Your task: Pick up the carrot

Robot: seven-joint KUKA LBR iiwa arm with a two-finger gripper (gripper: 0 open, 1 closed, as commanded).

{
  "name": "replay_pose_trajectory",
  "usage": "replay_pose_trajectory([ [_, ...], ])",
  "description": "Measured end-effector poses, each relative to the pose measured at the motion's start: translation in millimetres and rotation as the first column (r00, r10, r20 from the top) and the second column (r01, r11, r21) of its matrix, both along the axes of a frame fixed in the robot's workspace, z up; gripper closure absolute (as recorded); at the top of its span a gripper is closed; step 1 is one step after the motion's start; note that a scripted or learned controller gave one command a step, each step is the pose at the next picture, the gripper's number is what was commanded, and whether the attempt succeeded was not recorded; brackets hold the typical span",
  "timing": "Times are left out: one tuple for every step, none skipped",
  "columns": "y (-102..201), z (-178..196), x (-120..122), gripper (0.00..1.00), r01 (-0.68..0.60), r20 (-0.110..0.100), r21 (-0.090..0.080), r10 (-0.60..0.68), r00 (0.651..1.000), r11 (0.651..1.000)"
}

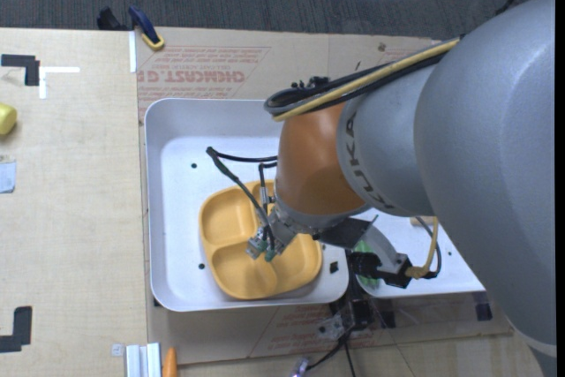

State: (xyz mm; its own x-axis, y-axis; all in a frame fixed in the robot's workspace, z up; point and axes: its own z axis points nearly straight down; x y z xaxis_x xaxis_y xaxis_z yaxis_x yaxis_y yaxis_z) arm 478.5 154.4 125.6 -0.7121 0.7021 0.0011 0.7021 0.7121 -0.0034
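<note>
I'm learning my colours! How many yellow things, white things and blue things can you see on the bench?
Yellow: 2, the divided plate in the bin and the small yellow thing at the left edge.
White: 1, the bin that holds the plate.
Blue: 1, the clamp at the top of the bench.
Total: 4

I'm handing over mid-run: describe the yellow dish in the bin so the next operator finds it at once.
Start at the white bin in the middle of the camera view. On its floor, under the arm's orange band, lies the yellow dish. It is a shallow, rounded tray split into compartments, the one yellow thing in that bin.
</note>
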Motion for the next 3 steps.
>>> replay_pose_trajectory([
  [68, 39, -1, 1.0, 0.242, 0.003, -0.001, -0.242, 0.97, 0.97],
  [67, -23, 6, 1.0, 0.342, 0.019, 0.022, -0.342, 0.939, 0.939],
  [53, 108, 17, 1.0, 0.383, 0.006, -0.001, -0.383, 0.924, 0.924],
])
